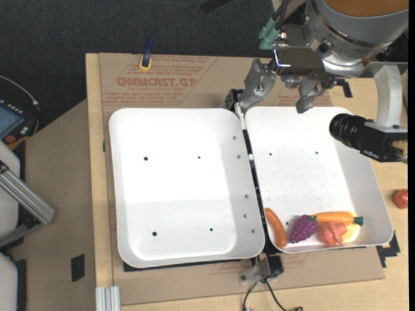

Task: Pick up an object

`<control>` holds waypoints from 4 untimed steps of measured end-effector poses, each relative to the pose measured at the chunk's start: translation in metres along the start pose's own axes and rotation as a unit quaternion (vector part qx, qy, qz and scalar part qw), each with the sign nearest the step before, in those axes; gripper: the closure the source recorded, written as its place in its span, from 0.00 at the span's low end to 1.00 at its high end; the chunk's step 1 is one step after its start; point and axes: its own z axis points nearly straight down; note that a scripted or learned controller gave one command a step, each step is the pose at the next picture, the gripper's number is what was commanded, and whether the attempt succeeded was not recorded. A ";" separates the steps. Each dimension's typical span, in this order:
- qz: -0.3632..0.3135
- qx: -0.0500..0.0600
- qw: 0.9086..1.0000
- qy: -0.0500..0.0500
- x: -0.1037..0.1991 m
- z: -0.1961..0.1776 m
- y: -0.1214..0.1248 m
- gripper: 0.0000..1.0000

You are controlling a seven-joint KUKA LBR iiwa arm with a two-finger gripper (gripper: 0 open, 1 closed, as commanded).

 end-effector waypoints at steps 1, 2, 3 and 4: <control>0.001 0.001 1.000 -0.001 -0.030 0.040 0.001 0.00; -0.004 -0.006 1.000 0.002 0.048 -0.013 0.001 0.00; 0.000 0.000 1.000 0.000 0.019 0.006 0.001 0.00; 0.003 0.005 1.000 -0.001 -0.044 0.179 0.002 0.00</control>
